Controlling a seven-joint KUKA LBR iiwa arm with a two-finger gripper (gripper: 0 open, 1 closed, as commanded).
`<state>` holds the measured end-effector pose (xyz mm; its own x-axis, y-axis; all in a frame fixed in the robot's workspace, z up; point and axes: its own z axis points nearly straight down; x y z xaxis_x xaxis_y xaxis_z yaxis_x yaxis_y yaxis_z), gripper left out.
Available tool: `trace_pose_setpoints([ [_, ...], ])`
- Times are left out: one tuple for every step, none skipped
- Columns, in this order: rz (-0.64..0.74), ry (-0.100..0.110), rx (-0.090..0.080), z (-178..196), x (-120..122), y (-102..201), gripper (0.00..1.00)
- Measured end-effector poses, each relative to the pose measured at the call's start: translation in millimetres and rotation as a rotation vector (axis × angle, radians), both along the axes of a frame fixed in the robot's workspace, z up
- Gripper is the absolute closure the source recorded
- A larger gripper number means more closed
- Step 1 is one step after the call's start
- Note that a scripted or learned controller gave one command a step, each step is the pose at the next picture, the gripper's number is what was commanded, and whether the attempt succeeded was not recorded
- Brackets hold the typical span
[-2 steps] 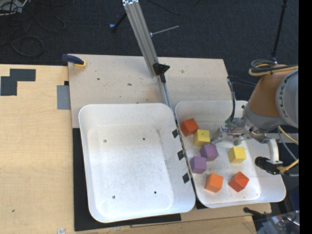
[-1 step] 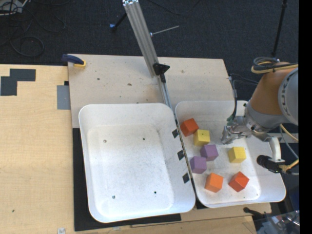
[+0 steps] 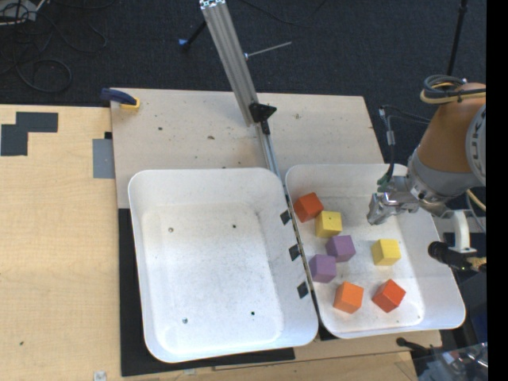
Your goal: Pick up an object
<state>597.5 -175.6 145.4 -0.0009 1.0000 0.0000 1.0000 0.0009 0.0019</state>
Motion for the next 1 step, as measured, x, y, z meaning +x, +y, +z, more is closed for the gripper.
trace_pose_setpoints([
  [0.001,0.0,0.0,46.4,-5.7,4.2,1.0],
])
